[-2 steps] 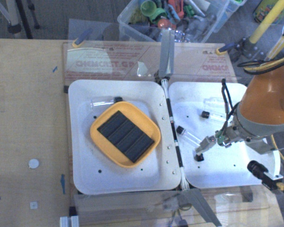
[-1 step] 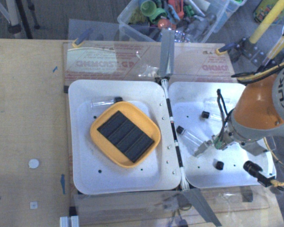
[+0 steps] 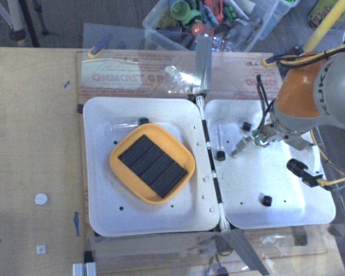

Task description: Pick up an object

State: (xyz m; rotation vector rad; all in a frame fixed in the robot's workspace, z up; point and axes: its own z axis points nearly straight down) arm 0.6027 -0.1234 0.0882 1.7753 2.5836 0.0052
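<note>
Hovering over the right bin [image 3: 310, 209], our gripper [image 3: 240, 148] points toward the divider between the bins.

We cannot tell how its tips stand (they blur into a single pale wedge), and nothing shows between them. Just left of the tip lies a clear tube with a black cap [image 3: 219, 144]; a small black piece [image 3: 267, 200] sits below and to the right. Well to the left, in the left bin [image 3: 98, 171], rests a yellow tray with dark slats [image 3: 152, 163], a second clear tube [image 3: 128, 123] beside its upper edge.
</note>
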